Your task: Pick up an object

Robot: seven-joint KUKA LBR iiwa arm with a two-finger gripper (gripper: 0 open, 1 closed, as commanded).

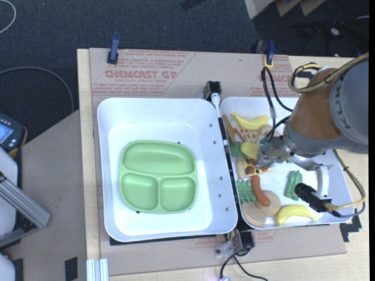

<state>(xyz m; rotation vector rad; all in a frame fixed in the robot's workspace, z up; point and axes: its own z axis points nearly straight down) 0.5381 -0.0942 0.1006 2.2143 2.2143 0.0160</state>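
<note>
Green 3-compartment tray (158, 175) in left bin (111, 157); toy food in right bin (337, 209), end effector (265, 155) state unclear.

Matt green plastic tray (158, 175), glossy white plastic bins (111, 157)

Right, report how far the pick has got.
Done: the arm has reached into the right bin, with the gripper low among the toy food near the upper banana. In hand: nothing visibly; its fingers are hidden in the clutter. Left: secure an object and lift it. The carrot, lower banana and green piece lie untouched. The green tray sits in the left bin.
</note>
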